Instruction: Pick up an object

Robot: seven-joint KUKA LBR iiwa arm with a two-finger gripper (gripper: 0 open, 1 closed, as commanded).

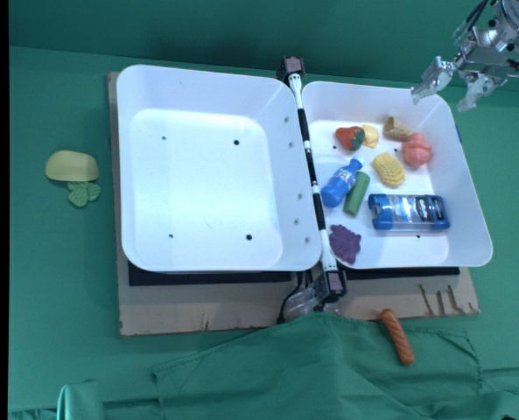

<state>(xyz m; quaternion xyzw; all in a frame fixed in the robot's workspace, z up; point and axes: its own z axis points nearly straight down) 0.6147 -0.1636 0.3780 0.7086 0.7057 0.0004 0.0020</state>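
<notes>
Currently the gripper (452, 84) hangs spread and empty at upper right; the toys (389, 170) lie crowded, so a descent may clip two.

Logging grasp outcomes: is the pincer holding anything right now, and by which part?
Nothing is held. The pincer hangs open above the right bin's far corner, with nothing between its fingers.

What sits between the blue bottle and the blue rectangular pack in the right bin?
In the camera view, a green cylinder lies between the blue bottle and the blue rectangular pack, leaning against the bottle's side.
</notes>
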